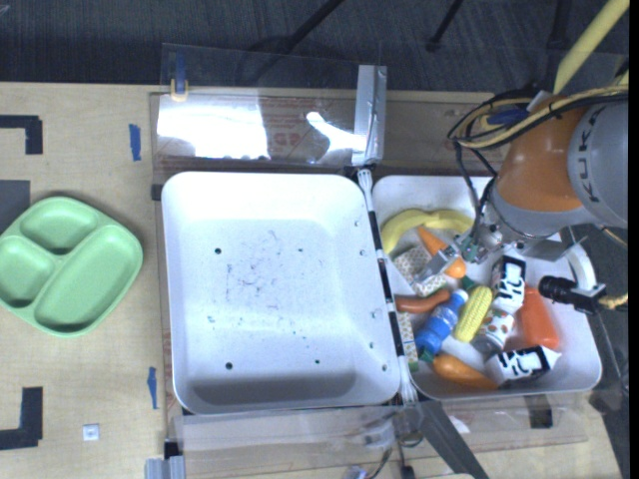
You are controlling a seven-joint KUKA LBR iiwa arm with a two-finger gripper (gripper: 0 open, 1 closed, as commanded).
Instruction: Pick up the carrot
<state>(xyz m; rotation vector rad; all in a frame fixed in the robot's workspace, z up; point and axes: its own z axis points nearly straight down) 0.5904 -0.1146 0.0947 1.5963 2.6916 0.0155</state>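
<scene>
Reaching in from 3 o'clock, the arm (544, 173) hangs its gripper (471, 247) low over the right bin (597, 365). Whether the gripper is open or closed cannot be told, since the wrist hides it.

The carrot (432, 239) appears to be the orange taper at the bin's 11 o'clock, just below the banana (414, 223) and just beside the gripper. Nothing shows between the jaws, so I judge it not yet grasped.

The main risk is crowding. The carrot lies wedged among packets, with the corn (474, 307) and a blue bottle (439, 322) close at 5 o'clock. A closing grip could catch a neighbour instead, or push the carrot under the banana. Other orange pieces lie at the bin's 6 and 3 o'clock, so a wrong pick is possible. The bin wall at 9 o'clock leaves little room on that side.

The bench (80, 128) is pale wood. The left bin (270, 267) sits at its centre, its floor white and scuffed. A clear sheet (260, 128) lies at 12 o'clock and a green plate (65, 262) at 9 o'clock. Dark floor (250, 8) lies beyond.
</scene>
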